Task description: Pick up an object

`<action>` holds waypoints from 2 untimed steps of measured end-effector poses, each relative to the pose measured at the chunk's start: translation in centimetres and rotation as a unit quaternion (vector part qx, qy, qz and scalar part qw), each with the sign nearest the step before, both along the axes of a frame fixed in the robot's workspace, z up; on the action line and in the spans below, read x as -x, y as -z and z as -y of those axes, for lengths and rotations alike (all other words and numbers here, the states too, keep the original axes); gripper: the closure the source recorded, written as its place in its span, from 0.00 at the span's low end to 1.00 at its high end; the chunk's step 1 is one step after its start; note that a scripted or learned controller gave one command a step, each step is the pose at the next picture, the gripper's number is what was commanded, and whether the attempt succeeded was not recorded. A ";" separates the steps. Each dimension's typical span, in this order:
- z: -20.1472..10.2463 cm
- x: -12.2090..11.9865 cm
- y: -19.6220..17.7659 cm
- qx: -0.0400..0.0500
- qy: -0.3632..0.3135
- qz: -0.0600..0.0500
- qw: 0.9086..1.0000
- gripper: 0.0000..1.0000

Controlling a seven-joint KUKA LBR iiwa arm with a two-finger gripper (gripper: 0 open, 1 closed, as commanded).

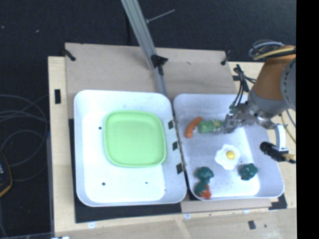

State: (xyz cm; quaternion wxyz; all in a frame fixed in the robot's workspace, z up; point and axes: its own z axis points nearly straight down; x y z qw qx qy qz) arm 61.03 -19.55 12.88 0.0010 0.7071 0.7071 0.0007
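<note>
Jaws (230, 124) of the grey arm sit low in the right bin (264, 190), at its far middle, right against the right end of a green toy vegetable (207, 127). Whether they are spread or closed cannot be told from this slanted look down, nor whether the green piece sits between them; the two at least appear to touch. Behind them the arm's orange band (271, 81) rises toward the right edge of the scene.

Just left of the green vegetable, touching or almost touching it, lies an orange carrot-like piece (192, 127), tilted, close to the bin's left wall. Nearer the camera, in the middle of the same bin, lies a fried egg toy (228, 157), white with a yellow yolk. To its right and a little nearer sits a dark green broccoli piece (247, 171). At the near left corner another dark green piece (203, 174) rests against a small red-orange one (205, 193).

In the left bin (89, 133) a light green square plate (135, 138) lies flat, roughly centred. Both bins stand side by side on the table (199, 71).
</note>
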 end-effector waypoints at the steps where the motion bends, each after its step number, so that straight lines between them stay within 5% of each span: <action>1: -0.2 -0.2 -4.3 0.000 0.000 0.001 1.000 1.00; 2: -0.1 -0.2 -8.7 0.000 0.000 0.001 1.000 1.00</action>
